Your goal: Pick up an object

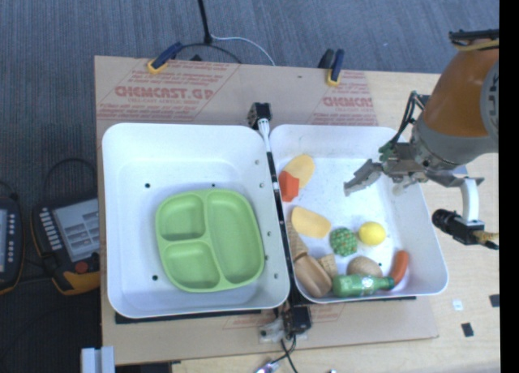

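My gripper (381, 181) hangs over the upper right part of the right bin (422, 225), open, with nothing between its fingers. One finger (360, 177) points left toward the bin's middle. Toy food lies in that bin: a yellow-orange piece (301, 166) and a red-orange piece (289, 186) at the upper left, and a yellow piece (310, 222) below them. A green knobbly ball (344, 241) and a yellow ball (372, 233) lie below the gripper. Along the front edge lie a brown bun (312, 275), a green bottle (361, 285) and a red carrot-like stick (398, 264).
The left bin (130, 201) holds a green divided plate (211, 239). A black bracket (260, 113) sits at the top of the wall between the bins. The arm's orange band (458, 96) looms over the bench's right side. Clamps (332, 67) grip the far board edge.
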